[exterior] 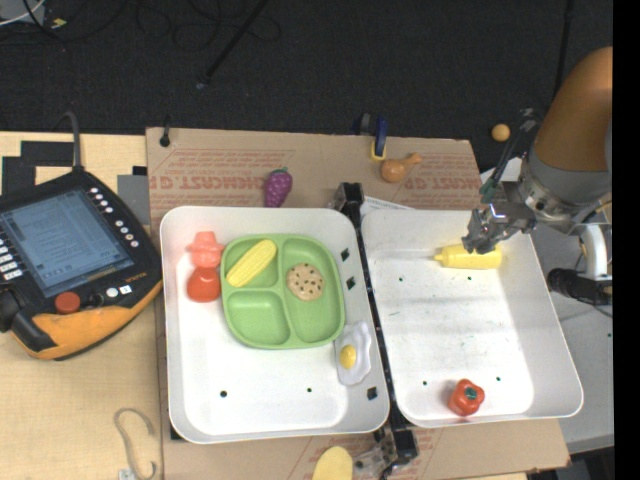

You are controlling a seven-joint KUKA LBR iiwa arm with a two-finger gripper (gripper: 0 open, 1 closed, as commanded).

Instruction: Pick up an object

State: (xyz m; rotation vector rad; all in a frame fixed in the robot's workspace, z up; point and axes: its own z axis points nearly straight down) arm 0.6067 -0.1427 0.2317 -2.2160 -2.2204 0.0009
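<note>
1. I work in a robotics lab, not a kitchen: my bench [60, 408] is bare wood with a sheet of printed cardboard [330, 168] laid flat under the two white bins [200, 388].
2. A control tablet [65, 253] with an orange rim and a red button lies at the left end (the sort used to drive an arm like mine).
3. Loose cables [40, 8] trail over the black floor behind.
4. The food is all plastic toys, like the corn [249, 261] and cookie [305, 281] on a green tray [270, 318].
</note>
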